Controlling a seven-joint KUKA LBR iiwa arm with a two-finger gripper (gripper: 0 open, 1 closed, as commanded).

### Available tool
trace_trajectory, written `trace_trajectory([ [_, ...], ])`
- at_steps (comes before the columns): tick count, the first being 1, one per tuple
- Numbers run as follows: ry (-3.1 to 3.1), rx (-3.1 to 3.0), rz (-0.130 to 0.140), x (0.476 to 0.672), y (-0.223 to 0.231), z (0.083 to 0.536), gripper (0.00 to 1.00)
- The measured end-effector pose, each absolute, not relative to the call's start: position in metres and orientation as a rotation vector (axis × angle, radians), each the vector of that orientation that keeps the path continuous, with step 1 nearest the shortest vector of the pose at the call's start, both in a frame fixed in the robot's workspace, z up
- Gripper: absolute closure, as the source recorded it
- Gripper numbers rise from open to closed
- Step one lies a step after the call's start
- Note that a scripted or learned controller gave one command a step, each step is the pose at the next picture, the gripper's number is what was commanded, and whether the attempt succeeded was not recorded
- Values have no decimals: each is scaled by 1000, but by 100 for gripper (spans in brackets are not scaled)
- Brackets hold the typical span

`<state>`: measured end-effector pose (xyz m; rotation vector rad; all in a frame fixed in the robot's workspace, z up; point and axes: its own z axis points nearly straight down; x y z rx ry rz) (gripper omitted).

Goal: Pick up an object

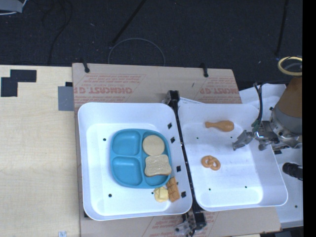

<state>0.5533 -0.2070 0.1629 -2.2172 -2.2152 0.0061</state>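
Note:
A tan chicken drumstick (pixel 220 126) lies in the right bin (pixel 247 191) near its far side. An orange-brown pretzel (pixel 211 162) rests near the middle of the same bin. My gripper (pixel 253 138) hangs over the right side of this bin, to the right of the drumstick and up-right of the pretzel, touching neither. Nothing shows in its grasp. The arm's orange band (pixel 292 98) rises behind it at the right edge.
The left bin (pixel 94 132) holds a blue divided plate (pixel 126 159) bearing a round biscuit (pixel 153 144) and a toast slice (pixel 158 166). A yellow piece (pixel 161 195) and an orange piece (pixel 173 189) lie by the plate's near corner. A black divider (pixel 180 152) separates the bins.

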Motion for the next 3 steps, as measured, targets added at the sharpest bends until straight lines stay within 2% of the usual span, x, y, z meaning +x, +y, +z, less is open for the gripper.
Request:
trace_trajectory([
  [1,-2216,-2216,5,562,-207,110,0],
  [2,-2216,-2222,3,563,-208,124,100],
  [3,-2225,-2222,-2,568,-209,186,100],
])
